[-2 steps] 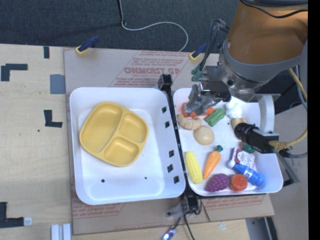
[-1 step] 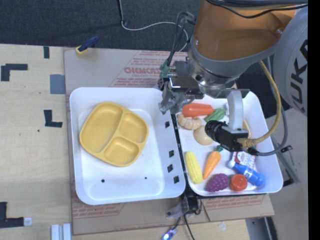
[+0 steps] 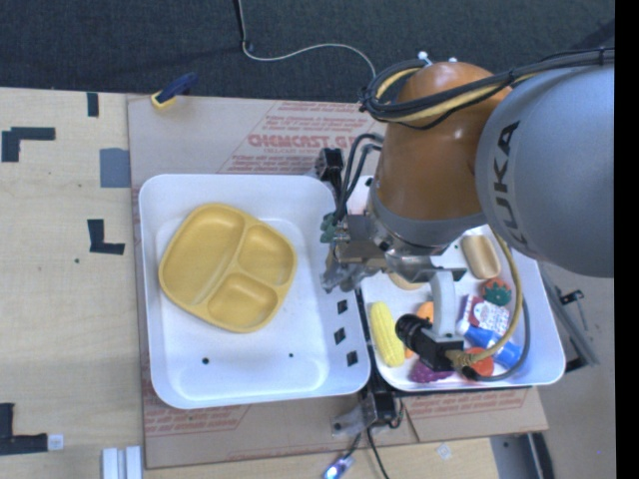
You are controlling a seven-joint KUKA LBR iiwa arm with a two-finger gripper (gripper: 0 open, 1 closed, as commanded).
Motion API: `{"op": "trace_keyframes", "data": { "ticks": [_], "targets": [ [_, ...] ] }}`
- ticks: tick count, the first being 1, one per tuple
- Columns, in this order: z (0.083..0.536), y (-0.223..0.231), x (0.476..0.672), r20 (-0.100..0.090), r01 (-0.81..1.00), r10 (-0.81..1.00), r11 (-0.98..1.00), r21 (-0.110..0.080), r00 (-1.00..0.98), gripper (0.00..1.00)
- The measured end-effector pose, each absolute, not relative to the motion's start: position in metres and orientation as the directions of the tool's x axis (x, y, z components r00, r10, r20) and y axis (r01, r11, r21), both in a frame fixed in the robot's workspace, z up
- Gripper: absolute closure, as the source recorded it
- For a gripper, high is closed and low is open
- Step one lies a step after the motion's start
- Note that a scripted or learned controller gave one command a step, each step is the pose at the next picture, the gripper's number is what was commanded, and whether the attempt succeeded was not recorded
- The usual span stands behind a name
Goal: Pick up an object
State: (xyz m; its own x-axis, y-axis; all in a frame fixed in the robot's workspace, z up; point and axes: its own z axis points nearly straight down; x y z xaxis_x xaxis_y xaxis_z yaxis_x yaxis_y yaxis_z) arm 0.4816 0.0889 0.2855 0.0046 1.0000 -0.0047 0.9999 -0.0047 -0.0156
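My gripper [image 3: 346, 259] hangs below the orange wrist band, over the ridge between the two bins, at the left rim of the right bin [image 3: 544, 362]. Nothing can be seen held in it. The right bin holds a yellow corn cob [image 3: 385, 333] just below and right of the gripper. With it lie a tan bread-like piece [image 3: 481, 255], a red and white item [image 3: 488, 313], a blue piece [image 3: 480, 335] and a purple piece [image 3: 430, 375]. The arm covers much of this bin.
A yellow divided plate [image 3: 228, 265] lies in the left bin [image 3: 240, 382], left of the gripper. A yellow and blue clip [image 3: 173, 89] rests on the bench at the upper left. Cardboard lies under both bins.
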Motion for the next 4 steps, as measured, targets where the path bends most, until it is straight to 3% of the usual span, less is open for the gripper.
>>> {"op": "trace_keyframes", "data": {
  "ticks": [1, 2, 3, 4],
  "targets": [
    [0.293, 0.092, 0.483, 0.0, 1.0, 1.0, 0.001, -0.003, -0.001, 0.0],
    [0.397, 0.03, 0.484, -0.001, 1.0, 1.0, -0.004, 0.01, 0.004, 0.0],
    [0.4, 0.034, 0.484, -0.002, 1.0, 1.0, 0.001, -0.002, -0.001, 1.0],
    [0.423, 0.092, 0.493, 0.001, 1.0, 1.0, 0.007, 0.002, -0.007, 1.0]
  ]
}}
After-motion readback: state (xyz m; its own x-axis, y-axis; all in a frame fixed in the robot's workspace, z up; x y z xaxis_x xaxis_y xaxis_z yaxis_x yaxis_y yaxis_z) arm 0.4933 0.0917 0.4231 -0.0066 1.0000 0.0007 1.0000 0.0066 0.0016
